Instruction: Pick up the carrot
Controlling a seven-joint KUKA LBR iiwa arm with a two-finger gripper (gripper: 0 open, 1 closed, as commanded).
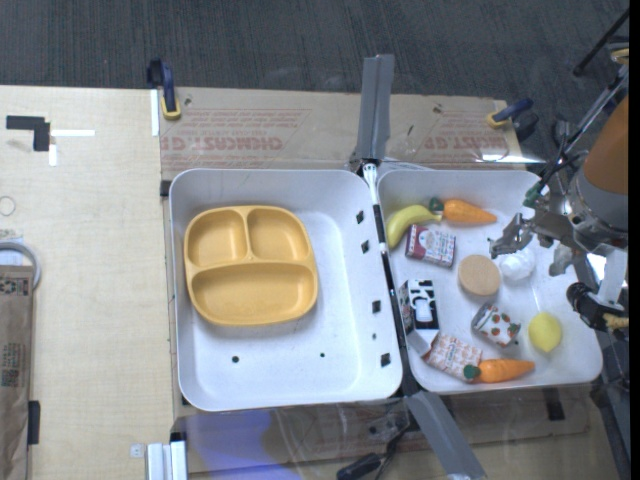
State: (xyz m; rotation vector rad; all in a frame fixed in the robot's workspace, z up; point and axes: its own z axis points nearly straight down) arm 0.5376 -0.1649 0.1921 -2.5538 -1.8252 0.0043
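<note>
The gripper [522, 236] is hanging over the right side of the right bin [560, 380], and how wide it is set I cannot tell from this slanted view; nothing is showing as held. Two carrots are lying in that bin. The upper carrot [468, 212] is sitting near the bin's far wall, just beside the banana [406, 222], to the gripper's left and slightly farther back, its long axis running left to right with the green top toward the banana. The lower carrot [498, 370] is resting by the near wall, also lying roughly left to right, touching a small packet [452, 353]. The upper one looks nearer. Counting the rest: one lemon [545, 333], one round biscuit-coloured disc [479, 276], one yellow divided plate [251, 264] in the left bin [300, 380].
</note>
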